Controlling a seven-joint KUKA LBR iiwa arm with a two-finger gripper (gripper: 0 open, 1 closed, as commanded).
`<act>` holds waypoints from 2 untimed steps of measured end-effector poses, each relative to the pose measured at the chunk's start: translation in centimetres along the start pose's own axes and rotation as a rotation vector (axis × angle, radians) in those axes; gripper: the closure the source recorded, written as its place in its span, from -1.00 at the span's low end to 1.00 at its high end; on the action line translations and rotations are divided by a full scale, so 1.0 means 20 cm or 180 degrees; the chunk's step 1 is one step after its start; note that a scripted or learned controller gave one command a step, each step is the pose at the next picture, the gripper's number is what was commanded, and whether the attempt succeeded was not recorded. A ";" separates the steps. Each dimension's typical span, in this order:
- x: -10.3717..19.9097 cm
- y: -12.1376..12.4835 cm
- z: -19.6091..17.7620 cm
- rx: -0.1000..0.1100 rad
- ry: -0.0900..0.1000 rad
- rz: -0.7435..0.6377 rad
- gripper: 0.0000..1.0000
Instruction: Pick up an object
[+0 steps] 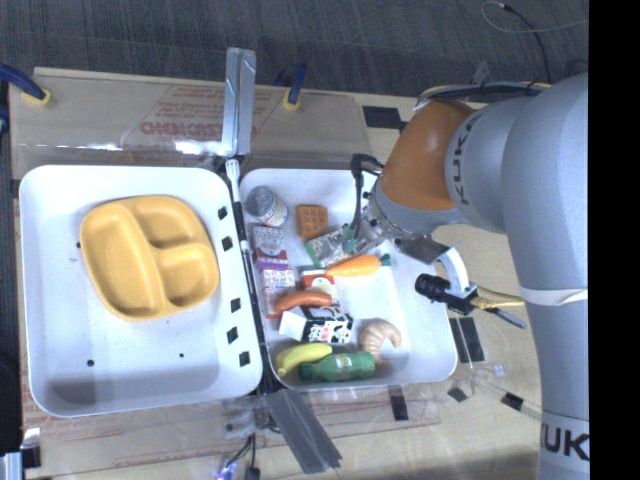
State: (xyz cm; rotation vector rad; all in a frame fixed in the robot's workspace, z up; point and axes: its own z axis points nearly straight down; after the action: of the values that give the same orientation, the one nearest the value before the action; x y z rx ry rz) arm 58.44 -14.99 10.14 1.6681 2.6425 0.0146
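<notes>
A grey arm (520, 168) with an orange band (425, 158) reaches from the right over the right bin (425, 353), its gripper (352, 240) low among toy foods near the bin's middle; whether it is grasping anything cannot be told from here. Just beside the gripper lie a carrot (352, 265) and a green packet (325, 245). A waffle (312, 218) and a can (265, 206) sit at the far side. A sausage (300, 299), a black-and-white carton (322, 326), a croissant (380, 336), a banana (302, 355) and a green bottle (340, 367) crowd the near side. The left bin (60, 368) holds a yellow divided tray (148, 256).
</notes>
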 end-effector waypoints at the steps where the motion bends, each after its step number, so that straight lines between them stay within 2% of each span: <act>1: -0.06 -0.07 0.00 -0.0004 -0.0002 0.0616 -1.00; 2: -0.25 -0.16 0.00 0.0000 -0.0008 0.0047 -1.00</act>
State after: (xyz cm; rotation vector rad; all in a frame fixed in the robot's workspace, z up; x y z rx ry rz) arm 57.65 -20.81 10.19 1.6864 2.6284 0.0127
